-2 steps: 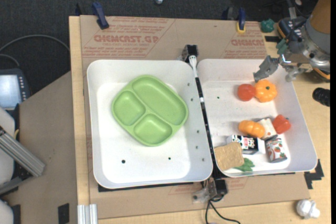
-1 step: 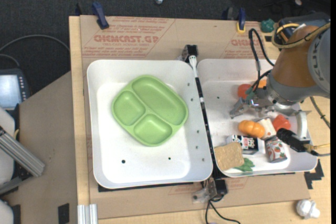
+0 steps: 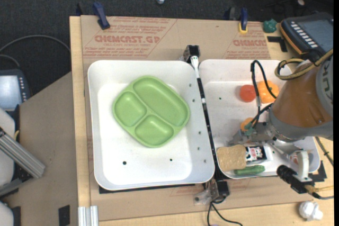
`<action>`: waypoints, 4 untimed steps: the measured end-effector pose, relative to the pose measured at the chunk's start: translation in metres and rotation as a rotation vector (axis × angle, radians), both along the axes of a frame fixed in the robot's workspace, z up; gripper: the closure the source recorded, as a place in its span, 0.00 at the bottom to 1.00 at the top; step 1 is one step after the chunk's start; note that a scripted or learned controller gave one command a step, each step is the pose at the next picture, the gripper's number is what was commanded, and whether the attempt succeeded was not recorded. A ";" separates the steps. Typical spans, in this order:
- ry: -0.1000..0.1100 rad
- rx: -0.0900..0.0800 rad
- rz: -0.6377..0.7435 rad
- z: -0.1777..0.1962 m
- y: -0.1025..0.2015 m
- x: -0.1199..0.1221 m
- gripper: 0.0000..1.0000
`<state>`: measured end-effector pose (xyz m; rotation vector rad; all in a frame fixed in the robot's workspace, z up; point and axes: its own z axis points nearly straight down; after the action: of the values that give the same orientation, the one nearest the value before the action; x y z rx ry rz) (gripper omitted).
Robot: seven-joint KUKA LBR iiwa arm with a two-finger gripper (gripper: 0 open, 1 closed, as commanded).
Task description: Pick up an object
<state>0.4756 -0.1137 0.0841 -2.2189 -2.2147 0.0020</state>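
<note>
Pincer (image 3: 253,141) near front rim (crowded)

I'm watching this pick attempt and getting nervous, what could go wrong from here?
The things in the right bin lie crowded near its front left corner: a tan sponge-like block, a green marker-like stick and a small printed card close together, so the claw might nudge or catch the wrong one. The arm's black cable hangs over the orange ball and could snag. The arm hides much of the bin.
</note>
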 end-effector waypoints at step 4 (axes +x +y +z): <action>-0.011 0.000 0.011 0.191 0.209 0.004 1.00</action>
<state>0.4796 0.0954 0.2754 -2.2120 -2.2330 -0.0096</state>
